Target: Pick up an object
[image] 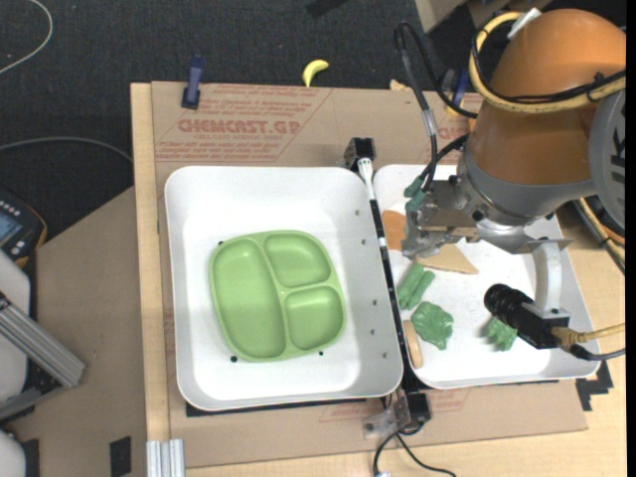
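**Gripper over the back of the right bin, grasp unclear**

Nearest, along the front of the right shallow white bin: a small pale wooden stick against the left wall. Just beside it, a lumpy green plastic piece. Towards the right, a smaller green plastic chunk, partly hidden.

Just behind these, a ridged green plastic strip. Lies at a slant.

In the left shallow white bin, a pale green plastic plate with three compartments. Sits flat, near the middle.

Farther back in the right bin, a tan wedge-shaped slice and, by the left wall, an orange-brown rounded piece.

Hanging over these two, below the arm's orange band: the grey two-finger gripper. Cannot tell whether open or closed, nor whether clamped on anything.

Under both bins, a brown cardboard sheet with red print. At its far edge, a blue clip and a small yellow curved thing.
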`<state>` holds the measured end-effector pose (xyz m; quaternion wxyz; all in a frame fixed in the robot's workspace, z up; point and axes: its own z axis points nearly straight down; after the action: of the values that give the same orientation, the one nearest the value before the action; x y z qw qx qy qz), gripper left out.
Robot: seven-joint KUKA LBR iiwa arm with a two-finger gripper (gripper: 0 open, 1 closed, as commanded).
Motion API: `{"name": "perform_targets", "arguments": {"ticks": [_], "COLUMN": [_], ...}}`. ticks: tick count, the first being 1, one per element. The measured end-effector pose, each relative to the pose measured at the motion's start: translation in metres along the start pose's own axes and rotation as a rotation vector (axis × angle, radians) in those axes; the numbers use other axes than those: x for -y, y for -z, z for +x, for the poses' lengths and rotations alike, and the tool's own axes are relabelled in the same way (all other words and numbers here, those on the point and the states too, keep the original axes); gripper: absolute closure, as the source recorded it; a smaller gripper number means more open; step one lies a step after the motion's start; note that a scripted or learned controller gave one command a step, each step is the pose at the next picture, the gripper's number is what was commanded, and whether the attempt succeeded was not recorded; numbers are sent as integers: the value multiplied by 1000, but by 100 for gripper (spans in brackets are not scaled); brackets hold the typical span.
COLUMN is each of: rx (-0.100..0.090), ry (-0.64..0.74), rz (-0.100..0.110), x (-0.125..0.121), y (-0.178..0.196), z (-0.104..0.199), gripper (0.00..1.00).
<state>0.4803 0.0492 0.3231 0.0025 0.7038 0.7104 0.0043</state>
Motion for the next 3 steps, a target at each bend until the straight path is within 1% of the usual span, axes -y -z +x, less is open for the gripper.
{"name": "perform_targets", "arguments": {"ticks": [1, 2, 3], "rx": [-3, 3, 3], "ry": [3, -7, -6], "rz": [-2, 6, 4], "x": [-1, -1, -2], "y": [78, 84, 94], "z": [111, 104, 105], "gripper": [100, 100, 100]}}
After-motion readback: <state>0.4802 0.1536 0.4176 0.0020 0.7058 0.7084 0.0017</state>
